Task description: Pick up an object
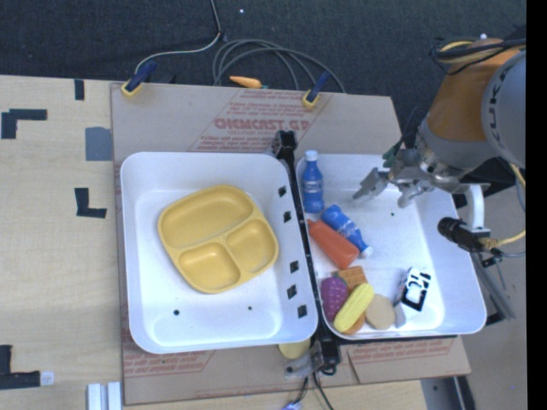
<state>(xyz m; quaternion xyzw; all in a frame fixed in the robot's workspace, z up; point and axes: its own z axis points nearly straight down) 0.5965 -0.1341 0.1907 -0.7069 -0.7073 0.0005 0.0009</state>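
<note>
My gripper [389,193] hangs over the back of the right bin [444,229], open, with nothing between its fingers. In that bin, along the left wall, lie a blue water bottle [312,183], a smaller blue bottle [346,228] and an orange bottle [333,243]. At the front sit a purple grape bunch [333,295], a yellow banana [354,307], a tan round piece [380,314], an orange-brown block [352,276] and a black-and-white item [415,289]. The gripper is behind and to the right of the small blue bottle, apart from it.
The left bin [141,254] holds a yellow divided plate [217,237]. A black divider [295,229] runs between the bins. Cables [256,54] lie behind the bench board. The arm's orange band [466,92] rises at the right.
</note>
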